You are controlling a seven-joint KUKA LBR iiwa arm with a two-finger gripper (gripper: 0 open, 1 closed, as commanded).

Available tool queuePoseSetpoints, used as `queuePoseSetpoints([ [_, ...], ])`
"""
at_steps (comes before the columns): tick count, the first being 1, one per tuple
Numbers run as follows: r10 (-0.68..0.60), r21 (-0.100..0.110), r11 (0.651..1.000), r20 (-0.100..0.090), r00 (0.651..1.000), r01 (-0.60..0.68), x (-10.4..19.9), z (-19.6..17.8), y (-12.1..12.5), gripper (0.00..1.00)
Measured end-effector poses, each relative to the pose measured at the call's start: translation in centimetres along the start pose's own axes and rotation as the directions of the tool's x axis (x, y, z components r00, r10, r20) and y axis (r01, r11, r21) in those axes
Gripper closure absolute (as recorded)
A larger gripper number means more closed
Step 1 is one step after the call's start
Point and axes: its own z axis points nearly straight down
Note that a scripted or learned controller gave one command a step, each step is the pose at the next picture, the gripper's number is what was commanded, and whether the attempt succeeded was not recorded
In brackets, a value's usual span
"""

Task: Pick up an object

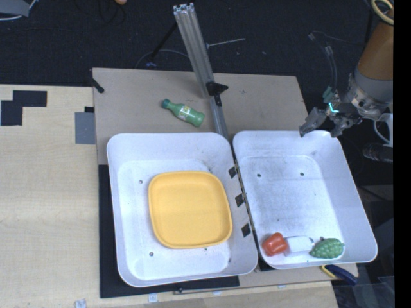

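Yellow plate (190,209) in left bin (122,172); green bottle (183,112) on table (263,101) beyond. Red pepper (275,243) and green grapes (326,248) at right bin's (350,191) near edge. Gripper (323,124) over far right corner, fingers spread, gripping nothing. Nothing picked yet; whole grasp left.

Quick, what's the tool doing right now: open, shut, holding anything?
Tool: open and holding nothing, hovering over the far right corner of the right-hand shallow white bin.
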Motion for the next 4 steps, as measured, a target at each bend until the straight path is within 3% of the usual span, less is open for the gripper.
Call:
queuePoseSetpoints([
  [1,0.0,0.0,1.0,0.0,1.0,0.0,0.0,0.0,0.0,0.0],
  [4,-0.001,0.003,1.0,-0.001,1.0,0.001,1.6,14.8,-0.3,0.0],
])
